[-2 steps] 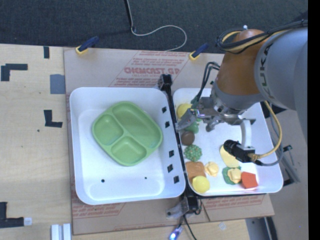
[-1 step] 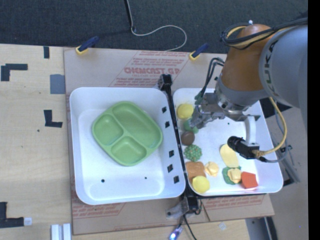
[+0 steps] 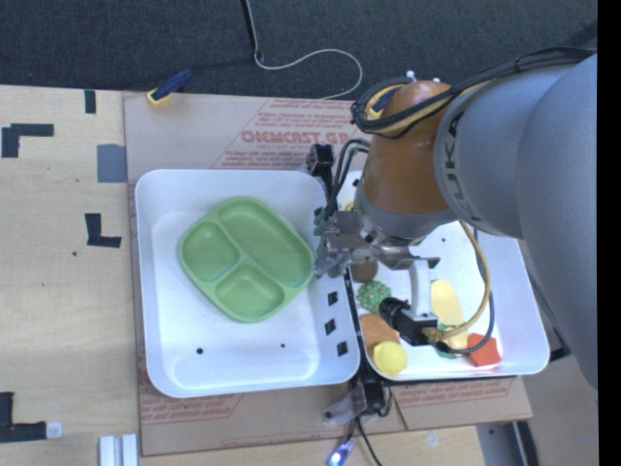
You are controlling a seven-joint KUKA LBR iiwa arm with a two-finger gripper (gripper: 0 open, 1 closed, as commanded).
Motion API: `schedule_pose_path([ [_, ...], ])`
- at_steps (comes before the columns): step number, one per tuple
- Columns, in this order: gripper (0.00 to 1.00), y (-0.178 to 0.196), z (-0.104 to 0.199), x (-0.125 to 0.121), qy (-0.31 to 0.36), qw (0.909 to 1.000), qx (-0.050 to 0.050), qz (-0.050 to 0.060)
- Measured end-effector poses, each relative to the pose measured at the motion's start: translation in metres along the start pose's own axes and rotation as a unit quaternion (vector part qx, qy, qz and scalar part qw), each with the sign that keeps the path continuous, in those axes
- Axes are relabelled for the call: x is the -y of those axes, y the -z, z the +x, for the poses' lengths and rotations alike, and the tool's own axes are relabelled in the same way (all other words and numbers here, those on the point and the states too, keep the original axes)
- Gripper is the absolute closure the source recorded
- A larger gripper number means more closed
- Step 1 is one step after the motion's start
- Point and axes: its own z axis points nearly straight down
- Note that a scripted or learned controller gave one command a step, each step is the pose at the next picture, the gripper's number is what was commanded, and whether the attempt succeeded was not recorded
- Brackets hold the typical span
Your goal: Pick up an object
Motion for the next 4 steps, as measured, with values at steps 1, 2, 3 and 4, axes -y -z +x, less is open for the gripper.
schedule_pose_path([
  [1, 1.00, 0.071, 0.045, 0.013, 0.000, 1.0000, 0.000, -0.005],
  [2, 1.00, 0.252, 0.041, -0.015, -0.003, 0.9999, 0.000, -0.012],
  [3, 1.00, 0.097, 0.012, -0.014, -0.006, 1.0000, 0.004, 0.005],
  [4, 1.00, 0.189, 0.076, -0.029, -0.001, 1.0000, 0.000, -0.006],
])
